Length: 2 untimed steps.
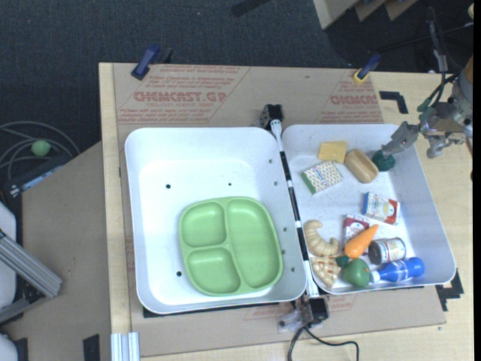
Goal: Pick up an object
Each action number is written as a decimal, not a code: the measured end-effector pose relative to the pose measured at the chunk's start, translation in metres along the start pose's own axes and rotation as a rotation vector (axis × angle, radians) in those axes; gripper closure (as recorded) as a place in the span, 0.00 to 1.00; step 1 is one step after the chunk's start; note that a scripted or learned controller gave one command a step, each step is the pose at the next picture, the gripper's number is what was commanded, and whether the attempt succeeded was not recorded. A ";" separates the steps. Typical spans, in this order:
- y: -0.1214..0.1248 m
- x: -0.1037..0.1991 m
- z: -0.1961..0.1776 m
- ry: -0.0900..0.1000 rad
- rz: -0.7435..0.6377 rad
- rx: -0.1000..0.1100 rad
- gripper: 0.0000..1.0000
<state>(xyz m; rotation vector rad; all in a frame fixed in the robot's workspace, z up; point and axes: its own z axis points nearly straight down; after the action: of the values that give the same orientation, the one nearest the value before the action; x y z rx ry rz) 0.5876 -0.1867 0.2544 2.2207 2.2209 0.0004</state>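
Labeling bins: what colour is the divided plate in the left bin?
Light green, plain, no pattern. The plate shows best in the camera view, lying flat in the left bin.

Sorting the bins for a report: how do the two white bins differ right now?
The left bin carries one green divided plate; the right bin carries many small toy foods, such as a carrot. The gripper is over the right bin, not the left. Both are shallow and white.
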 end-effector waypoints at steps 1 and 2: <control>0.048 0.038 0.159 -0.001 0.000 -0.004 0.00; 0.082 0.074 0.164 -0.001 -0.001 -0.010 0.00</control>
<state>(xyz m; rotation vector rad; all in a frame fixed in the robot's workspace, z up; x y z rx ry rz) 0.6699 -0.1127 0.0901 2.2138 2.2160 0.0105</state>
